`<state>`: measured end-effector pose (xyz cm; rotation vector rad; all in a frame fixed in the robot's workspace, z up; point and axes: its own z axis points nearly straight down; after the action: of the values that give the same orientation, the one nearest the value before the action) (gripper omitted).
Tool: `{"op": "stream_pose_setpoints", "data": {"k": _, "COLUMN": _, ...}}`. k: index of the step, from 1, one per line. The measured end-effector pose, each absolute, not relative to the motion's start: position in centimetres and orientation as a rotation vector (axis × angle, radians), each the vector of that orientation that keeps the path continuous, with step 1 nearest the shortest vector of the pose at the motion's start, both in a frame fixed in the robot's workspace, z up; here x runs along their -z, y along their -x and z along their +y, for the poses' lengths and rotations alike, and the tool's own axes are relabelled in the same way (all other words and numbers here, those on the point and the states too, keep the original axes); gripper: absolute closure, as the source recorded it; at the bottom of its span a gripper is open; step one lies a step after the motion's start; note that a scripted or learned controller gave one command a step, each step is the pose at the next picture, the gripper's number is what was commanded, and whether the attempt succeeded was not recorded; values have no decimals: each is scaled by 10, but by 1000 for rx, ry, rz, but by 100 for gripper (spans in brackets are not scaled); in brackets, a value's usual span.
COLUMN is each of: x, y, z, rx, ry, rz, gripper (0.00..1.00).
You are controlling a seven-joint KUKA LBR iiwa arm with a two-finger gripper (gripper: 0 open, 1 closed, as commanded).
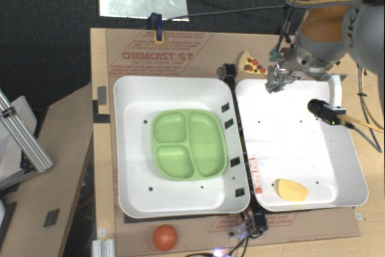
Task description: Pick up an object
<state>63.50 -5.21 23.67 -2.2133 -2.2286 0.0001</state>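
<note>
Yellow piece (292,189) lies in the right bin (343,147), near side, close to the near rim and a bit left of that bin's middle. It is flat on the floor, a rounded oblong. Long axis runs left-right, the right end dipping slightly toward the near side; neither end reads as a clear tip. Nothing touches it. Hand (275,83) hangs over the far-left corner of the same bin, well apart from the yellow piece. Whether it is open or closed: cannot tell, too small and dark against the wrist. Nothing seen in its grip. Arm (337,21) comes in from the far right, orange band uppermost, wrist angled down and to the left toward that corner. Pizza slice (252,63) sits on the counter (180,51) just beyond the bin's far rim, just beside the hand, narrow end pointing far-left. Left bin (132,129) holds a green tray (189,144) with three compartments, roughly centred. Red ball (164,237) on the counter at the near edge, outside the bins.
</note>
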Motion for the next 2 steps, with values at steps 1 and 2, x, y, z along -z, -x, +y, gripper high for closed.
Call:
{"op": "stream_pose_setpoints", "data": {"k": 1, "x": -241, "y": -613, "z": -13, "rx": 1, "ry": 2212, "rz": -2229, "gripper": 100}}
{"op": "stream_pose_setpoints", "data": {"k": 2, "x": -246, "y": -585, "z": 34, "rx": 1, "ry": 2210, "rz": -2230, "gripper": 100}}
